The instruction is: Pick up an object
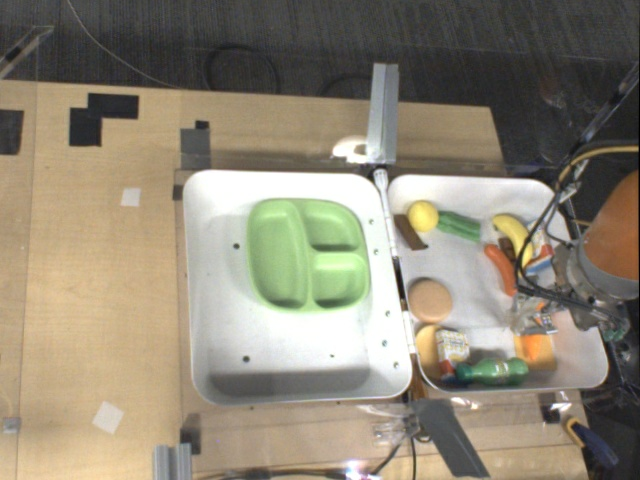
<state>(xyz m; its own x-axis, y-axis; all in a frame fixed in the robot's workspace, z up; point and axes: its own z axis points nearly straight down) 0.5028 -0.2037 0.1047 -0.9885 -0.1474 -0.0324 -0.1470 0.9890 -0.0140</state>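
Grey and orange, the arm (610, 253) enters from the right and hangs over the right edge of the right bin (470, 190), closest of all to the lens. Its gripper (530, 313) is low over the bin's right side, tangled in cables; whether it is apart or together cannot be told, and nothing can be made out held in it.

Just beside the gripper lies an orange block (537, 349), near the bin's lower right corner. Close above the gripper are a red-orange carrot-like piece (500, 266) and a yellow banana (511, 232), the two lying next to each other. Along the bin's lower wall rests a green bottle (492, 371) on its side, with a small labelled packet (452, 344) touching a yellowish round piece (427, 343) to its left. Further left, in the middle of the bin's left half, sits a tan round disc (431, 299). In the upper left part are a yellow lemon (423, 216), a green cucumber-like piece (459, 225) just to its right, and a brown bar (408, 231) against the dividing wall.

Across that wall, the left bin (215, 298) carries a light green divided plate (307, 254) with three compartments, set slightly above centre. Both bins stand on the wooden tabletop (90, 308), which bears black marks (102, 116) at its upper left.
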